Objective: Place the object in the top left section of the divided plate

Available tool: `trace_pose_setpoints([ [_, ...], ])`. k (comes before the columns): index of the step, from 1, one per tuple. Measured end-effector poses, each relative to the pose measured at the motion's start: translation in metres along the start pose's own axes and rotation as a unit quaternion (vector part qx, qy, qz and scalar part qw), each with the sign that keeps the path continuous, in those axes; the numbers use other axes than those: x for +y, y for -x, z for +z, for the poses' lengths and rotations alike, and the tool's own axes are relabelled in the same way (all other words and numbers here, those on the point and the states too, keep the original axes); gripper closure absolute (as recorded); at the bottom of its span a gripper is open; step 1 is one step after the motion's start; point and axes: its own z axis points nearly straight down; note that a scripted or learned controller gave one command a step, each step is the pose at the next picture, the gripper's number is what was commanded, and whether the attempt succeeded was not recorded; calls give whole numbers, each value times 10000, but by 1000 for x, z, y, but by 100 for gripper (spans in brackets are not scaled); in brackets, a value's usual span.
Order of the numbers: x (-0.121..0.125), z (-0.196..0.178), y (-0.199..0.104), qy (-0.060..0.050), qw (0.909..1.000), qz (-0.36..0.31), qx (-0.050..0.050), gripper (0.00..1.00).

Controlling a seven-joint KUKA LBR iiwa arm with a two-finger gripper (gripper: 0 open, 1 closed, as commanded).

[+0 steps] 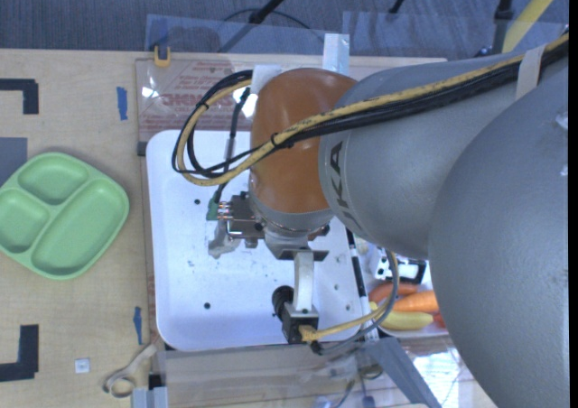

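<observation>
Green divided plate (86,221) sits on the desk, well left of the gripper (220,240), which hangs over a white bin (181,298); its opening cannot be told. The probable object, an orange carrot-like piece (417,301), lies to the gripper's right, long axis left-right.

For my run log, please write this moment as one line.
end effector: over left bin | divided plate: on bench, left of bins | orange object: right bin | placement: not yet done
</observation>
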Motion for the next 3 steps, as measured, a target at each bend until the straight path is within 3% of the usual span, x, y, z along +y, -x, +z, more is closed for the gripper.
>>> trace_pose_setpoints([
  [1, 1, 129, -8, 12, 9641, 2656, 24, 0],
  [3, 1, 129, -8, 12, 9640, 2658, 24, 0],
])
